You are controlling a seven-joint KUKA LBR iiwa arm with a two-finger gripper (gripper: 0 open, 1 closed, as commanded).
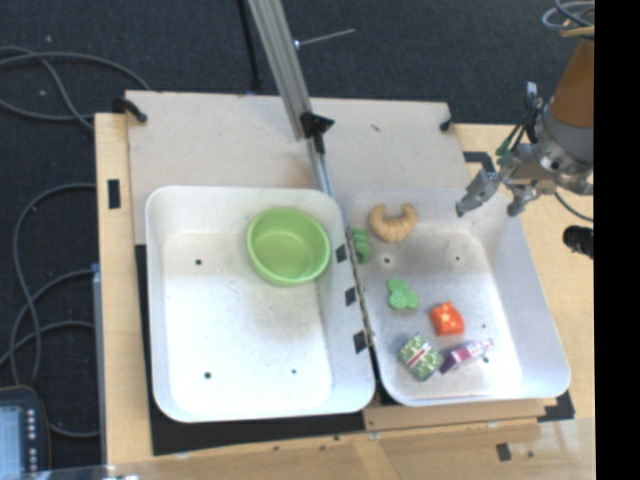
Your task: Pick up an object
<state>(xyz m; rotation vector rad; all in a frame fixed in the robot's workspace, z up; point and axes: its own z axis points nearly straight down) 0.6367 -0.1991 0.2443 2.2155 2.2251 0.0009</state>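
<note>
Fig. legend, L to R. Left bin [180, 368]: holds one green bowl [289, 246] near its upper right corner; otherwise bare floor. Right bin [520, 308]: candidate objs clustered in its left and lower part: tan curved piece [393, 222] at the top, small green bit [359, 245] against the divider edge, green lump [402, 295] mid-bin, orange block [447, 319] just right of it, green patterned block [419, 357] and purple-white item [466, 353] lying near each other at the bottom, apparently touching.

Step in hand, as I judge it: approach and choose a target; nothing grasped yet. I'd go for the tan piece or the orange block, since each stands apart from its neighbours, so the fingers can straddle it w/o nudging anything. I'd avoid the bottom pair: crowding risks a pinch on both or a slip.

Gripper [493, 195]: above the right bin's upper right corner, fingers spread apart w/ nothing between them, pointing down-left. Arm enters from the right, wrist tilted toward the bin, clear of all objs.
</note>
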